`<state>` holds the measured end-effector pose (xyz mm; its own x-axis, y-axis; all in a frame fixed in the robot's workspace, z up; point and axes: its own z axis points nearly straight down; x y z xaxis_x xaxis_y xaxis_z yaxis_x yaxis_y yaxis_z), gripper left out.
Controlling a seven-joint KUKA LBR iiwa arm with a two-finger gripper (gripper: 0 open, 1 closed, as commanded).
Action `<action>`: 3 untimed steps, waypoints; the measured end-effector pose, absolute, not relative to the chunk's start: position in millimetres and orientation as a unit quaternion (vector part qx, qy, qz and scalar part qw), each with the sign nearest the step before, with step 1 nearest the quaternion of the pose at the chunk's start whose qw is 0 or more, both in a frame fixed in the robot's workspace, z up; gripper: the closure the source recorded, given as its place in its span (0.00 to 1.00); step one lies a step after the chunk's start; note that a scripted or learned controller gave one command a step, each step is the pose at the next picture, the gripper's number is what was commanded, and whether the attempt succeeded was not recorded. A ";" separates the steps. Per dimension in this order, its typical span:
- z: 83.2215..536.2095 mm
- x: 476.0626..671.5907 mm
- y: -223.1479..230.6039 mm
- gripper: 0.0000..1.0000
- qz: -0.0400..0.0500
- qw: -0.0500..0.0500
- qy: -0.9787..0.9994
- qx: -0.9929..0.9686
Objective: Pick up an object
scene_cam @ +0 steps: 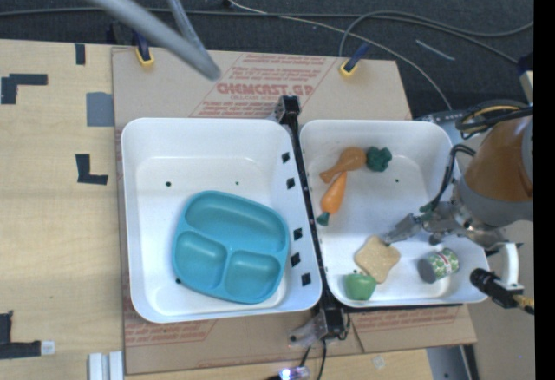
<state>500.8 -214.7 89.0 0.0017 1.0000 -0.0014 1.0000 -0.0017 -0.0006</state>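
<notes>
**Arm low over the right bin, toys scattered beneath it**

From my remote seat, the only writing I can read is red print on the brown cardboard sheet (260, 79) under the bins; it looks like "CHEMCAST GP", with smaller red lines around it too fine to make out. The small grey can (440, 265) carries a green and white label, illegible from here.

The grey arm with its orange band (501, 172) enters at three o'clock and bends down over the right white plastic bin (381, 134). Its two-finger gripper (414, 229) sits low in that bin, pointing toward nine o'clock. I cannot tell how its tips stand, and I see nothing between them.

Inside the right bin, a tan slice of toy bread (377, 258) lies at about seven o'clock from the gripper, close by. A glossy green toy apple (359, 285) rests just beside the bread at its seven o'clock. The can lies on its side at the gripper's four o'clock. Toward eleven o'clock lie an orange toy carrot (334, 193), a tan drumstick-shaped piece (344, 163) and a dark green lumpy toy (378, 159).

The left white bin (139, 196) holds a smooth turquoise plastic tray (230, 246) with three compartments.
</notes>
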 end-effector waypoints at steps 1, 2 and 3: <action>101.9 501.8 -214.2 1.00 0.000 0.001 0.707 0.707; 164.8 501.1 -212.8 1.00 0.001 0.002 0.708 0.707; 207.4 500.0 -211.7 1.00 0.001 0.002 0.708 0.706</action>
